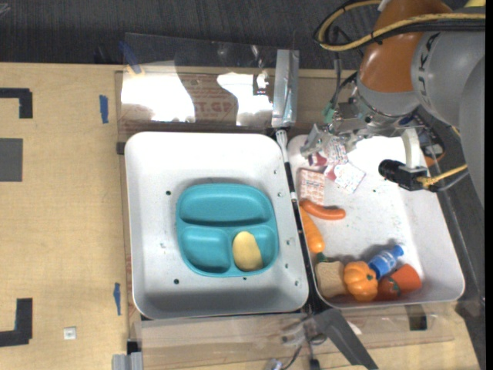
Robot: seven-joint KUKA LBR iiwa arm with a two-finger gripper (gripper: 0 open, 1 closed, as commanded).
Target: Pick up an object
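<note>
The arm (431,60) reaches in from the right, its gripper (333,133) low over the far left corner of the right bin (431,245). Whether the fingers are spread or closed cannot be told from here; the wrist and cables crowd them. Right beneath sits a crumpled packet (339,168), white with red check print, its edges bent up, touching or just under the gripper tip. A second checked packet (312,183) lies beside it against the bin's left wall. Nearer the camera, a sausage (323,211), reddish-orange, lies across the floor, and a carrot (311,233) runs along the left wall. Along the near edge: a tan block (330,277), a small pumpkin (360,278), a blue bottle (385,260), a red-orange fruit (406,278). In the left bin (154,168), a teal tray (223,206) holds a yellow potato (246,250) in its near right compartment.
</note>
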